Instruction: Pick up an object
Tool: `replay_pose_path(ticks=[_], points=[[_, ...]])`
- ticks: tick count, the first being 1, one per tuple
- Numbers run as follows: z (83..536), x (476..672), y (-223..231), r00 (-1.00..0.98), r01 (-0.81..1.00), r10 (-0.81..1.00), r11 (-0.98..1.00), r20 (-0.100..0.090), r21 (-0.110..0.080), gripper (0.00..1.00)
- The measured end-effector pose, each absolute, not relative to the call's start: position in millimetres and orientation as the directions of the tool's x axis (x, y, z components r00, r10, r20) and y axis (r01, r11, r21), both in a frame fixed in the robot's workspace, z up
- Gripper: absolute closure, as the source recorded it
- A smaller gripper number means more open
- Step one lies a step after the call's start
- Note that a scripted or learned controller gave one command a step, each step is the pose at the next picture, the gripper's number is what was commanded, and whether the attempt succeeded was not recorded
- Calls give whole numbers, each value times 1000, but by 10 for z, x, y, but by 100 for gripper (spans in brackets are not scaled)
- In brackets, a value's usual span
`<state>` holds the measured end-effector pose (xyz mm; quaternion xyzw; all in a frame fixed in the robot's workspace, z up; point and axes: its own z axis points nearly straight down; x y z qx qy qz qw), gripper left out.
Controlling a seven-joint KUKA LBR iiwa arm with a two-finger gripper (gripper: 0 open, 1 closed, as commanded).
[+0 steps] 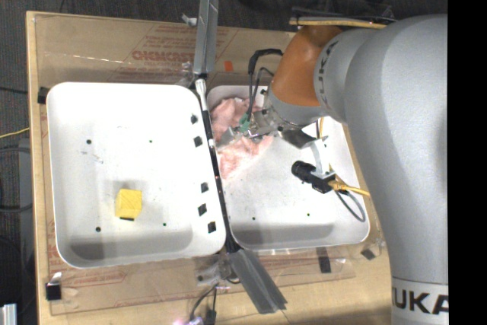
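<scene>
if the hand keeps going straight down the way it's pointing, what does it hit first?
Most likely the pink cloth bunched at the far left corner of the right bin. The hand sits directly over it, possibly touching already; depth is unclear from this slanted view.

Arm casing (415, 164): white letters "UKA" at the lower right, the brand name cut by the frame edge.
Desk (160, 46): faint red print on its top beyond the bins, too blurred to read.
</scene>
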<state>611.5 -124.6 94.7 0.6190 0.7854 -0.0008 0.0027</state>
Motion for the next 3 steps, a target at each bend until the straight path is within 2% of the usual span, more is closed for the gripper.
replay_pose_path(ticks=[1,2,3], points=[[1039,6115,-1228,-239,971,971,239,-2,0,100],[939,6334,-1149,-346,938,938,346,-1,0,100],[1926,6569,-738,-250,968,968,250,0,-2,100]])
